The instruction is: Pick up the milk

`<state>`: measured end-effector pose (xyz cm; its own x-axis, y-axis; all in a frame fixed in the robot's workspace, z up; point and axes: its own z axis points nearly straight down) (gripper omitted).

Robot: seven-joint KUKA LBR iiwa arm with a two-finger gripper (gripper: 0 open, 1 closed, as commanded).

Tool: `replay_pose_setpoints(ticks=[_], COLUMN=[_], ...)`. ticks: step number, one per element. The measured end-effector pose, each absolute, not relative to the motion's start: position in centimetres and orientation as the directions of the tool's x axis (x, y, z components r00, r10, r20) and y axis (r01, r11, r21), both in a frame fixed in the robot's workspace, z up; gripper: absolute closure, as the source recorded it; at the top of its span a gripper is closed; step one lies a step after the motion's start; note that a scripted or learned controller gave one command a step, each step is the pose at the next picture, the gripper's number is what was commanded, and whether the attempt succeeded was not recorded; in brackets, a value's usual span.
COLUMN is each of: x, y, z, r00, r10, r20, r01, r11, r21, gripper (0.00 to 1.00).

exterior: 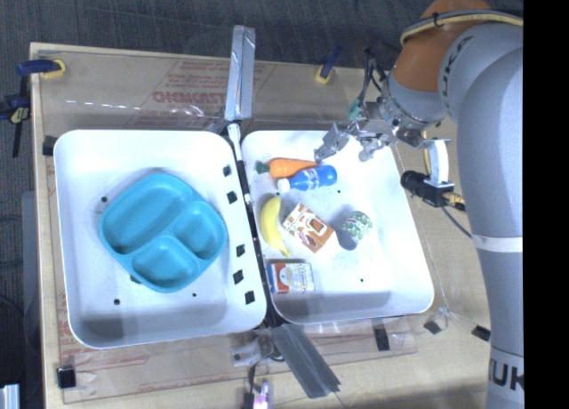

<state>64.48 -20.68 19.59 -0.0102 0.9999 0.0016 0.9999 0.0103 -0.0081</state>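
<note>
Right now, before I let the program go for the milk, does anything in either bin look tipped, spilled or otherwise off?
No spill or damage shows. In the right white bin the blue-capped bottle, orange carrot, yellow banana, orange-and-white carton and small boxed carton all lie flat, jumbled together. The blue divided tray sits askew.

Glossy white plastic bins (80, 309), smooth blue plastic tray (163, 230), printed cardboard milk carton (308, 228)

A sectioned tray (163, 231) is being held in the left bin (80, 163). In the right bin (400, 260), a milk carton (308, 227) is being flanked by a banana (272, 223) leftward and a can (354, 228) rightward.
</note>
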Motion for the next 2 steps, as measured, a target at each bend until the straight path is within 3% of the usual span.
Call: replay_pose_setpoints(ticks=[1,2], x=[59.8,55.9], y=[-15.8,-18.8], z=[9.4,9.1], r00=[-0.016,-0.106], r10=[1.0,0.994], r20=[0.001,0.002], r01=[1.0,0.994], r11=[0.016,0.106], r21=[-0.009,-0.002], gripper=[0.0,0.0])
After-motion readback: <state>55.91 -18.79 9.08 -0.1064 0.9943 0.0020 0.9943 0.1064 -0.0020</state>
